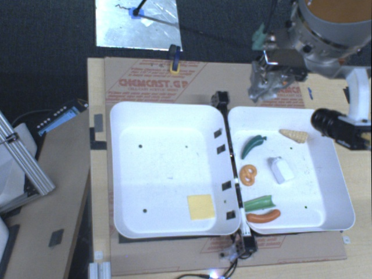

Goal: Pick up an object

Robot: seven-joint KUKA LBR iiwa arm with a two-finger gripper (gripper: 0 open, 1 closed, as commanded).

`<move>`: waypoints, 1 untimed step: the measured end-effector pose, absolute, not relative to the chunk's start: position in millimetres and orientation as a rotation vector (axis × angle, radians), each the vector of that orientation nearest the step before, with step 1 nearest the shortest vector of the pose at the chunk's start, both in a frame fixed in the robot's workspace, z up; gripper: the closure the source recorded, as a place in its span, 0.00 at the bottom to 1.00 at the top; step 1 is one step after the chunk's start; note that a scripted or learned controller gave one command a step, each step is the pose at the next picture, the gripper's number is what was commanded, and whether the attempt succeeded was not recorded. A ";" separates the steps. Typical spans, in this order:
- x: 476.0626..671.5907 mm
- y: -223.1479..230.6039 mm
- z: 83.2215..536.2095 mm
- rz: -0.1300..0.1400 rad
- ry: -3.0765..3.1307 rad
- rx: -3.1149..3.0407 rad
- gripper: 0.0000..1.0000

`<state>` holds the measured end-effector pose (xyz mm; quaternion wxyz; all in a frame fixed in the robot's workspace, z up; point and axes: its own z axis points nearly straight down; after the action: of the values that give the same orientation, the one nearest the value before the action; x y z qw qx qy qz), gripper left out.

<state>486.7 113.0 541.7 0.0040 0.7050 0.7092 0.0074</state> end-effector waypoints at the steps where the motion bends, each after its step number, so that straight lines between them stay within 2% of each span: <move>1: 486.5 19.7 535.3 0.001 2.210 2.229 1.00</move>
<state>486.5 19.7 535.3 0.0015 0.7101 0.7041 0.0004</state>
